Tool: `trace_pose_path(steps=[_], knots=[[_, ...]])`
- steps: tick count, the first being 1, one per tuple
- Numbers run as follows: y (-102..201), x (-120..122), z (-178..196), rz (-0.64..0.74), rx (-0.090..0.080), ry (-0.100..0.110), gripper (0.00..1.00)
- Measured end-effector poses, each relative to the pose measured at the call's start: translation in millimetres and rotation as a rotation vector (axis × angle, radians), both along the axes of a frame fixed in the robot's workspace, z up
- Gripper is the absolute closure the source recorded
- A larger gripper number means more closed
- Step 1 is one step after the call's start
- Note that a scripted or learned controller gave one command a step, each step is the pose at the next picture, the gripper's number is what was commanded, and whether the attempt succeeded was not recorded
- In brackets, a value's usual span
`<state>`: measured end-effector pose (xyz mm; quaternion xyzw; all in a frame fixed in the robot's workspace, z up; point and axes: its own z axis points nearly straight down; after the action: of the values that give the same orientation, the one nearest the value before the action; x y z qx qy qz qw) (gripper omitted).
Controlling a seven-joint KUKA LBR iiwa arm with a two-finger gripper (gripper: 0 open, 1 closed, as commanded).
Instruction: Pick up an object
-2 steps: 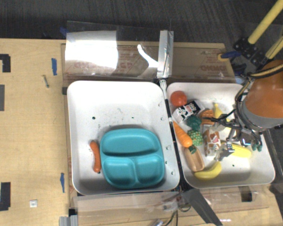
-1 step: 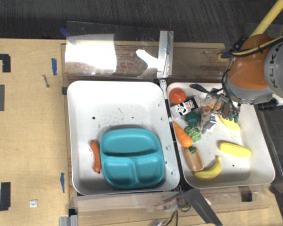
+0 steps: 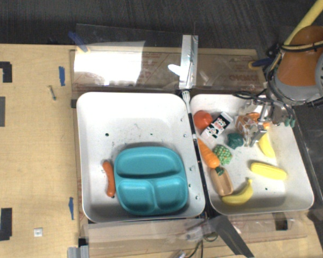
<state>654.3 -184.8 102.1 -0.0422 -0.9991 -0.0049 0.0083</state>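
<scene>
My gripper [image 3: 252, 133] hangs low over the back right part of the right bin [image 3: 299, 190]. A small orange-brown object [image 3: 244, 123] lies right against its left side, and I cannot see whether it is gripped. A yellow piece [image 3: 267, 145] lies just to the right of the gripper and a teal block [image 3: 235, 140] just to its left. Further left are a black-and-white carton [image 3: 219, 125] and a red tomato [image 3: 201, 117].
The right bin also holds a carrot [image 3: 208, 153], a green knobbly piece [image 3: 223, 153], a wooden piece [image 3: 222, 181], a banana [image 3: 238, 194] and a yellow corn-like piece [image 3: 267, 171]. In the left bin [image 3: 97, 112] lie a teal divided plate [image 3: 149, 179] and an orange sausage [image 3: 110, 178].
</scene>
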Motion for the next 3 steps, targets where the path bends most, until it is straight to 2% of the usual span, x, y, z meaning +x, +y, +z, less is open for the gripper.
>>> trace_pose_path(steps=[1,2,3], knots=[[-8,-57,1,-0.019,-0.017,-0.051,0.0],[50,-3,-14,-0.113,-0.01,-0.022,0.0],[49,-1,-1,-0.113,-0.013,-0.031,1.0]])
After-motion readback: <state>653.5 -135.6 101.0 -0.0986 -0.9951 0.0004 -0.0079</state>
